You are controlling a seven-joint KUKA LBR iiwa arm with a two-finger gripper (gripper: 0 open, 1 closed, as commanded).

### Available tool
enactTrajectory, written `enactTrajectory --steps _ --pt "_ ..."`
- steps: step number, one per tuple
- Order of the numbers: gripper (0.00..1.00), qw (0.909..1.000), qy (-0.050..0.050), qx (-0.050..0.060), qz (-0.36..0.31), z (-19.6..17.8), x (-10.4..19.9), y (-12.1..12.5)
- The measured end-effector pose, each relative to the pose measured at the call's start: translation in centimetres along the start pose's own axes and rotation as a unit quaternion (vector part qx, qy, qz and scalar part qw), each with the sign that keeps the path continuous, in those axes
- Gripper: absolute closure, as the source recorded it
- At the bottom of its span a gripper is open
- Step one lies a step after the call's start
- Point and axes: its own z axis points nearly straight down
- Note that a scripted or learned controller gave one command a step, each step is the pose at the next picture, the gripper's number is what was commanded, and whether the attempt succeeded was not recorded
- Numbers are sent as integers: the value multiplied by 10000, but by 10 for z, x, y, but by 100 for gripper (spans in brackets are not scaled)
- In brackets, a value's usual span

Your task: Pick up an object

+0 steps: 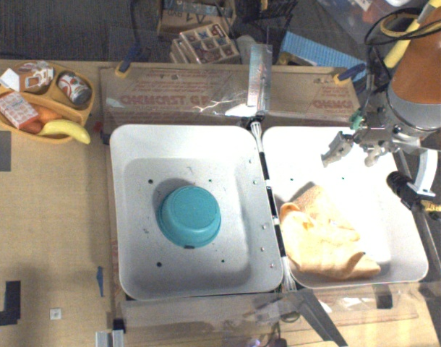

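A bench seen from above at a slant, with two shallow white bins set side by side across the middle of the frame, their inner edges meeting at a thin divider. The left bin [134,157] holds one thing: a teal bowl [190,215], turned upside down and sitting a little below the bin's centre, well clear of every wall. The right bin [401,259] holds a crumpled yellow-orange cloth [323,241], bunched against the lower left part of that bin, close to the divider; the upper half of that bin is bare white floor. The grey robot arm, with its orange band, comes in from the upper right of the frame, and its gripper [354,150] hangs over the bare upper part of the right bin with its two fingers spread apart and nothing between them. It appears to be above the floor, not touching anything, and sits up and to the right of the cloth. Judging from this placement, the cloth is the nearest candidate to pick up, and the spread fingers suit a downward grab on its raised folds. In the upper left of the frame, outside the bins, a yellow tray [11,118] carries toy food, including a banana [67,129] along its lower edge.
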Motion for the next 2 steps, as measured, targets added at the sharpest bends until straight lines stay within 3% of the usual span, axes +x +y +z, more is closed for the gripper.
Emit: enactTrajectory --steps 1,2 --pt "0 10000 -3 -7 -84 118 -9 3" --pt "0 9967 -12 -47 -810 163 11 -5"
